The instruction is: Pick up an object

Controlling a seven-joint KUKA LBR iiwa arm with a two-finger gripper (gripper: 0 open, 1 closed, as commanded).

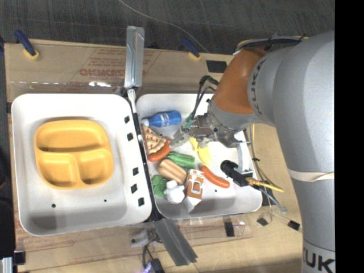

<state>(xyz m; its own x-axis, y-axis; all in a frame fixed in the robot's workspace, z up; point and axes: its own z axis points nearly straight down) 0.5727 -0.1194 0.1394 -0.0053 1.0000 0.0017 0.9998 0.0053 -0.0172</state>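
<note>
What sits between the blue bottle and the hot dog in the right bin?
In the camera view, a pizza slice and a red sausage lie between the blue bottle and the hot dog.

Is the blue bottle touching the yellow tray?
Apart. The camera view shows the blue bottle in the right bin and the yellow tray in the left bin.

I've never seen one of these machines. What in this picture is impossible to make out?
- The gripper: the arm's wrist covers it from above, so its finger state is unreadable.
- The right bin: the arm hides part of its far right side.
- The carton: its print is too small to read.
- The yellow item: partly under the wrist, identity unclear.
</note>
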